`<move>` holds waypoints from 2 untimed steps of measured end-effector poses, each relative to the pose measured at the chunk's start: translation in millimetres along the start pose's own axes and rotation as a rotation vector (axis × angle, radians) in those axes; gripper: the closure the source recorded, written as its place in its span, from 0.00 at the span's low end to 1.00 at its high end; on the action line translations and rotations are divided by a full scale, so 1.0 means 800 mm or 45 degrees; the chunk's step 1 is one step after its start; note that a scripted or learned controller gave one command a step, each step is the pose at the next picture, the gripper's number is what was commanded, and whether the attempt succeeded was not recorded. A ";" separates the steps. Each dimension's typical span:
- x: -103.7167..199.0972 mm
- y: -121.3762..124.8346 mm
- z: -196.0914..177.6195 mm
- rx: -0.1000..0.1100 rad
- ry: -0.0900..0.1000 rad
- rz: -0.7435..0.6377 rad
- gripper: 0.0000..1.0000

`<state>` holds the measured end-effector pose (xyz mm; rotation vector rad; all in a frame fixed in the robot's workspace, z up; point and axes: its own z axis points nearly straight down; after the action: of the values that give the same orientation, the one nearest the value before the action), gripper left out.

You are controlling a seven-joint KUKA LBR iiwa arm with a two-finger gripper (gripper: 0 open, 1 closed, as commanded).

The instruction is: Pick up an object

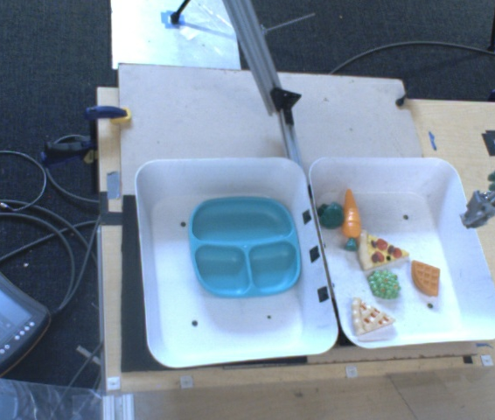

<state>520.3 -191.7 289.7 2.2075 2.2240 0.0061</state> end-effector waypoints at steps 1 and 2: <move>0.067 0.009 0.000 0.006 0.005 -0.005 1.00; 0.129 -0.001 0.021 0.009 0.006 -0.004 1.00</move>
<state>518.9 -88.2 272.6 2.2097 2.2340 0.0034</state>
